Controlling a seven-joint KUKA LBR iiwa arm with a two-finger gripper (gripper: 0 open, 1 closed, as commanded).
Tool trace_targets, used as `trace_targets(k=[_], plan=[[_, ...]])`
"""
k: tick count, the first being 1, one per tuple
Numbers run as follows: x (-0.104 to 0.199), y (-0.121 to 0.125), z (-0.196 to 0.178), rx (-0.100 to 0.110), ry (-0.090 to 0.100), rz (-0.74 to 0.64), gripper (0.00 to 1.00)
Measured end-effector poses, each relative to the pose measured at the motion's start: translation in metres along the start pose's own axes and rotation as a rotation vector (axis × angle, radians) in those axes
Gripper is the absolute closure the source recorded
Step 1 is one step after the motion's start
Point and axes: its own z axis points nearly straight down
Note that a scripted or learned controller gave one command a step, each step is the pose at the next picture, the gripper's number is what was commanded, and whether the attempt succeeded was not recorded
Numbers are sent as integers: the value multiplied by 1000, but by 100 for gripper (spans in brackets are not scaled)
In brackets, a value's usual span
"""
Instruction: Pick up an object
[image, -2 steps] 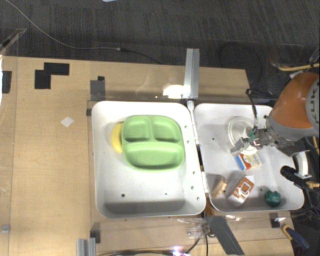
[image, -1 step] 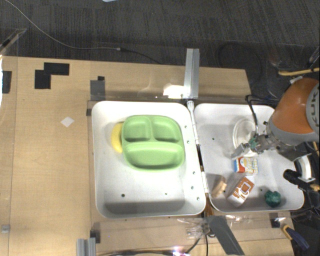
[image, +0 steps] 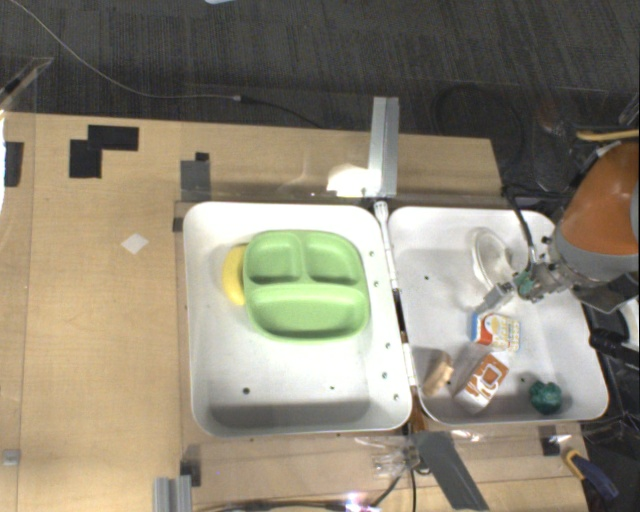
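The right bin (image: 440, 235) holds several small things. A clear plastic cup (image: 489, 256) lies near its back. A small white carton with orange and blue print (image: 498, 331) sits mid-bin. Toward the front are an orange-brown box (image: 483, 381), a tan piece (image: 437, 375) and a dark green ball (image: 546, 397). My gripper (image: 508, 291) reaches in from the right, low over the bin between the cup and the white carton, just above the carton. I see nothing held in it.
The left bin (image: 210, 330) holds a green divided plate (image: 303, 283) with a yellow thing (image: 232, 276) poking out from under its left side. The arm's orange band (image: 605, 205) hangs over the right bin's right rim. A metal post (image: 384, 150) stands behind the bins.
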Motion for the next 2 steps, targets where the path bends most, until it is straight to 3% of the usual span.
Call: trace_targets(k=[1,2], plan=[[47,-49,23,-3,-1,66,0],[46,-47,12,-9,-4,68,100]])
